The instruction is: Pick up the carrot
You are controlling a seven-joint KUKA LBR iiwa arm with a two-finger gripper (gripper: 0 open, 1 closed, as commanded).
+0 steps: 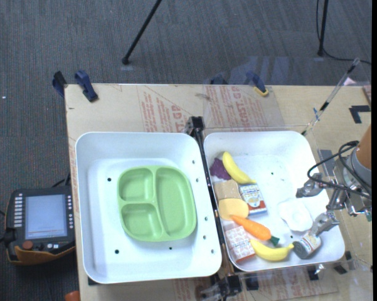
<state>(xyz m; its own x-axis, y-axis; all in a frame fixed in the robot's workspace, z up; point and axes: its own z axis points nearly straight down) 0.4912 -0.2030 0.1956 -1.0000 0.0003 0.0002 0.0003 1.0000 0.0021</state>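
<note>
**Carrot off to my left, lying slantwise**

Fingers (322, 221) of mine hang low at the right side of the right bin (273, 140), with nothing between them; how wide they stand I cannot tell. The carrot (251, 227) rests well apart from me, toward the bin's left half, touching a yellow banana (271, 250) below it. Its long axis runs from upper left down to lower right, green tip nearest me. I judge I must travel left and turn to close across that slant.
</note>
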